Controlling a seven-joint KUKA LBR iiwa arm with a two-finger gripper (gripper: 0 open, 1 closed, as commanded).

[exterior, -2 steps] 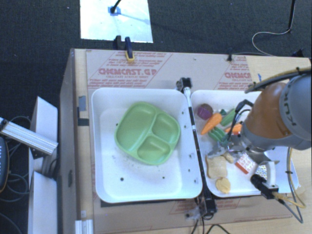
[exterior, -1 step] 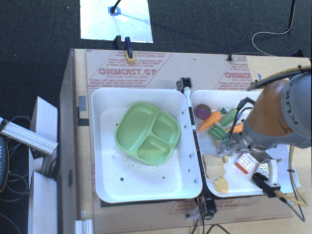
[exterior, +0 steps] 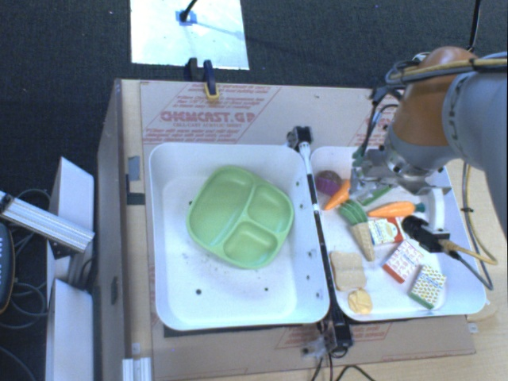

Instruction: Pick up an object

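Note:
My gripper point(exterior: 363, 184) hangs low over the back of the right bin point(exterior: 468, 292), beneath the grey arm and its orange band. Just left of it lie a purple toy vegetable point(exterior: 327, 182) and a small orange carrot point(exterior: 336, 197). A second carrot with green leaves point(exterior: 390, 209) lies just below the gripper, next to a green leafy piece point(exterior: 355, 211). Nothing shows as held.
The left bin point(exterior: 171, 292) holds a green divided plate point(exterior: 240, 216). Further front in the right bin lie a small printed box point(exterior: 383, 231), a bread slice point(exterior: 348, 269), a red carton point(exterior: 403, 260), a patterned box point(exterior: 427, 286) and a yellow piece point(exterior: 359, 300).

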